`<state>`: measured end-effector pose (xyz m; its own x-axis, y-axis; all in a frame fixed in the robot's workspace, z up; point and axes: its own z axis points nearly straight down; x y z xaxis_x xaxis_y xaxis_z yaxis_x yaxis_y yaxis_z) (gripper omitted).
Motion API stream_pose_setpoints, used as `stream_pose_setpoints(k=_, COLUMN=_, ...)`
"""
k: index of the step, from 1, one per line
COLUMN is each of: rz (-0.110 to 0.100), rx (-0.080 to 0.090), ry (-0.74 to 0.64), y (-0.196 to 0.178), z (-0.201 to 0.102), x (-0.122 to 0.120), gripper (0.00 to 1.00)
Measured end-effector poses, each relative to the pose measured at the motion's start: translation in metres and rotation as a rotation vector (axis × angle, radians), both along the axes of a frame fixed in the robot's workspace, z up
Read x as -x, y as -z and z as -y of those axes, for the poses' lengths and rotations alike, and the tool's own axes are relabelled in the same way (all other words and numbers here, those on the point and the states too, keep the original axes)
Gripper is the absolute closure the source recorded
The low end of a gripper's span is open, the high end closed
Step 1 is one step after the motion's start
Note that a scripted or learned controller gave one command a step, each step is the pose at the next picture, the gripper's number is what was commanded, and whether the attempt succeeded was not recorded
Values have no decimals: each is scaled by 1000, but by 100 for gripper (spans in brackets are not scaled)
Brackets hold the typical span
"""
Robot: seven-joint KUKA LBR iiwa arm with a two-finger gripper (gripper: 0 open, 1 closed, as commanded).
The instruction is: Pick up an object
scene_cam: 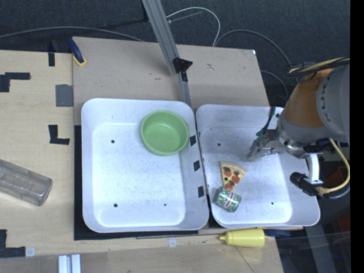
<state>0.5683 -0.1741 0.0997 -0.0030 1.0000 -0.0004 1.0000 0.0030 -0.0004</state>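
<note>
White and shallow, two plastic bins sit side by side across the middle of the frame on a tan bench (227,73). In the left bin (108,203), a round light-green plastic bowl (165,132) stands upright in the upper right corner, close to the wall shared with the right bin (284,209).

Near the lower left of the right bin lies a toy pizza slice, yellow with red spots (231,176), its point turned toward the bottom of the frame. Just below it, almost touching, lies a small green, red and white printed can or wrapped cylinder (227,199), on its side.

At the right of the frame the grey arm with its orange band (310,104) reaches in over the right bin. Its gripper (256,151) hangs low over the bin floor in the middle of that bin, up and to the right of the pizza slice and apart from it. Its dark fingers point down and left, set narrow, with nothing seen between them.

A yellow plastic squeeze bottle (245,238) lies on the bench just below the right bin. A clear plastic cylinder (23,182) lies at the left edge of the frame.
</note>
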Motion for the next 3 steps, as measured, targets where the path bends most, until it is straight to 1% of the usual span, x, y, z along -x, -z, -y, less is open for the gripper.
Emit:
stream_pose_setpoints(k=1, rz=3, rx=1, ry=2, y=-46, z=1, x=-8, gripper=100)
stream_pose_setpoints(k=2, rz=4, rx=1, ry=2, y=-89, z=3, x=-5, gripper=100)
stream_pose_setpoints(k=3, rz=4, rx=1, ry=1, y=-132, z=1, x=-8, gripper=100)
